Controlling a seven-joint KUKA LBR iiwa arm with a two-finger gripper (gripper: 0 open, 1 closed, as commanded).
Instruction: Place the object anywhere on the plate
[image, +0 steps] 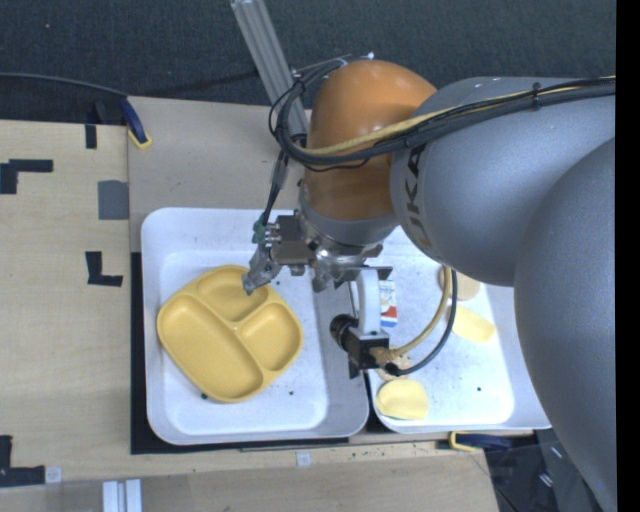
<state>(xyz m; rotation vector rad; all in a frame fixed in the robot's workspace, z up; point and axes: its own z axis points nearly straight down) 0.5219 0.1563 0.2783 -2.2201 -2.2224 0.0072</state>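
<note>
The gripper (262, 268) hangs over the plate (230, 333) rim in the left bin (165, 235), seemingly to drop off; jaw state unreadable.

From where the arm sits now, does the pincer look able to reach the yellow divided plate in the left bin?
Probably yes. The pincer hangs over the upper edge of the yellow divided plate in the left white bin, and nothing lies between them.
</note>
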